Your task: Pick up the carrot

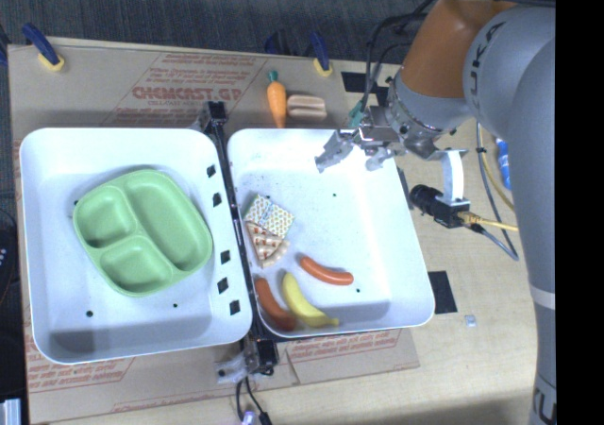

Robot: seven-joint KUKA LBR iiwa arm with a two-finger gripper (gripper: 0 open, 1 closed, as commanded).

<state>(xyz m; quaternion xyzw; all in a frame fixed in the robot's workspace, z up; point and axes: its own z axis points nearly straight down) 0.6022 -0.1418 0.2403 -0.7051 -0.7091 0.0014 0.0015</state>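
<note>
The carrot (276,100), orange with a green top, lies on the cardboard just behind the right bin (396,253), outside it, beside a small tan block (306,108). My gripper (355,151) hangs over the back part of the right bin, to the right of the carrot and apart from it. Its two grey fingers (330,151) are spread, with nothing between them.
In the right bin lie a waffle piece (267,229), a red sausage (326,271), a banana (304,303) and a brown sausage (273,304). The left bin (47,187) holds a green divided plate (143,229). Clamps and cables sit along the bench's back and right.
</note>
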